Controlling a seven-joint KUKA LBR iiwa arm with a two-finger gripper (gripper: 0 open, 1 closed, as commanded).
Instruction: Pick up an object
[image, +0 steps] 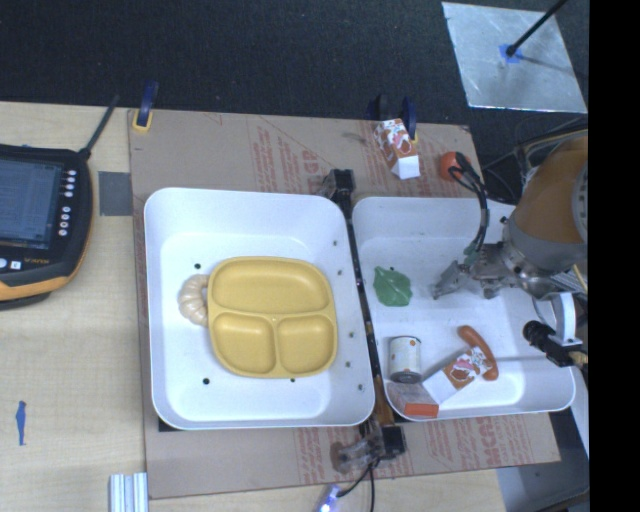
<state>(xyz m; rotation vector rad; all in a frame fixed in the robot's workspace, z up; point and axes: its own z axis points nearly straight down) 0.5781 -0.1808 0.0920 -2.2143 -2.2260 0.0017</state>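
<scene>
Bench w/ two white bins (165, 300); my gripper (462, 278) hovers in right bin near green piece (393, 287), can't tell open or closed.

Two bins sit side by side on the bench (60, 400). In the left bin (175, 390) a divided tray (270, 315) lies near the middle, with a small rounded object (191, 298) tucked against its left edge. The right bin (420, 215) holds a leaf-shaped piece (393, 286) near its left wall, a small can (404, 358) in front of that, and — to the can's right — a sausage-shaped toy (478, 349) beside a flat packet (440, 385) at the near rim. A small carton (398, 147) stands behind the bins; a handheld pendant (40, 220) rests at far left.
</scene>
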